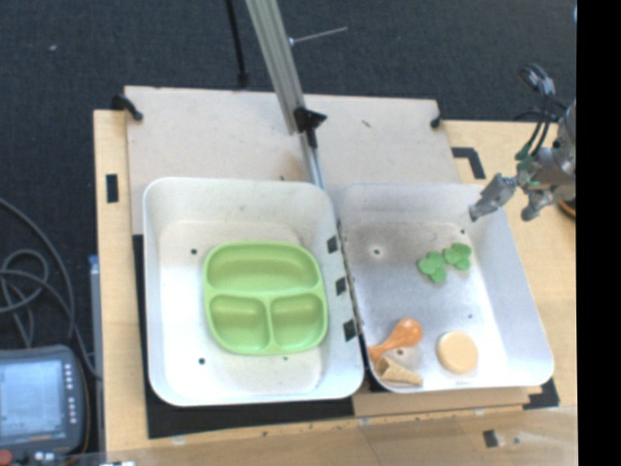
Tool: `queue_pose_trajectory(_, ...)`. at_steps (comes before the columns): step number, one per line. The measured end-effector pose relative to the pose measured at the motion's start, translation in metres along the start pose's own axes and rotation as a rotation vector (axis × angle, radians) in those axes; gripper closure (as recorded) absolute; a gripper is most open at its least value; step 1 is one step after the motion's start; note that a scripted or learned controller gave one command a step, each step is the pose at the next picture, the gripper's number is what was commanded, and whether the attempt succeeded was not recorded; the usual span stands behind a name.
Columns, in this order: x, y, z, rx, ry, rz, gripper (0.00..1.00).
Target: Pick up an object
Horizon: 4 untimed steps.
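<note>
- Well, biggest first: the bench (112, 260) carries two shallow white bins side by side, the left bin (175, 289) and the right bin (505, 289), with a slanted metal pole (277, 56) running down to where they meet.
- In the left bin lies a green divided plate (264, 297), flat, with three compartments and nothing in them.
- The gripper (529, 192) hangs at the right bin's upper right rim, near the edge of view. One finger pokes down-left over the rim and a second sits apart from it, so it looks spread open to me, with nothing between.
- The candidates to pick are all in the right bin: a green leafy toy (444, 262) near the middle, closest to the gripper, a round tan disc (457, 352) toward the front, an orange spoon-like piece (398, 338) and a small cone-like piece (400, 370) touching it at the front left corner.
- Risks, as I judge them: the leafy toy and disc look low and flat, so the fingers could close above them or scrape the floor; the corner pair sits crowded against the wall, leaving little room.
- Writing: none I can read; a screen (34, 401) at lower left is too blurred.
</note>
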State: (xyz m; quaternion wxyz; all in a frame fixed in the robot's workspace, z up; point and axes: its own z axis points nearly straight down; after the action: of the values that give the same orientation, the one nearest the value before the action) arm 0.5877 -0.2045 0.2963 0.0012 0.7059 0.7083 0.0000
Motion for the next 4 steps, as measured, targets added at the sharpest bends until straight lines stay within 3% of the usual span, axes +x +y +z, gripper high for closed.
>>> queue_pose_trajectory(1, 0.0, 0.0, 0.0, 0.0, 0.0, -0.001, 0.0)
queue_pose_trajectory(4, 0.008, 0.0, 0.151, 0.005, 0.001, 0.003, 0.0)
